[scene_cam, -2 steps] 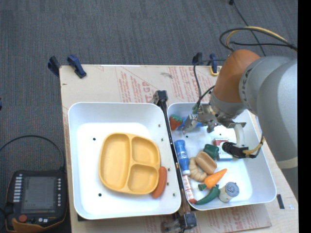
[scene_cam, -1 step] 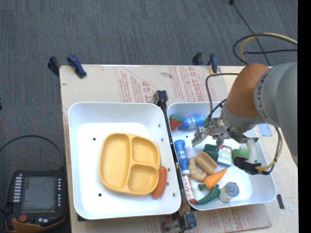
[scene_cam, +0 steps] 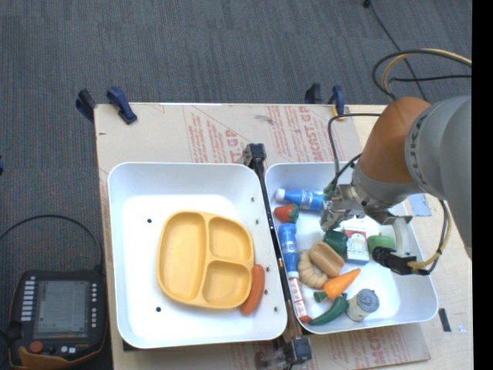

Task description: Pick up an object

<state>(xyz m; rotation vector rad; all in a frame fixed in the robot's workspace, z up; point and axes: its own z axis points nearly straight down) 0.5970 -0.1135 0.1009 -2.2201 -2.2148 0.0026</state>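
Where toys crowd the right bin (scene_cam: 420, 299), gripper (scene_cam: 333, 216), perhaps touching none

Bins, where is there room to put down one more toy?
Most room is in the left bin: bare white floor borders the yellow plate above, on its left and below. The sausage leans against the plate's right edge. The right bin is crowded with bottles, a carrot and the gripper; one small bare patch lies at its lower right corner.

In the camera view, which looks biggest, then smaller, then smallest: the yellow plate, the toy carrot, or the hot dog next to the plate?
1. Yellow plate, by far the largest.
2. Hot dog and toy carrot look about the same length, so I won't rank them.
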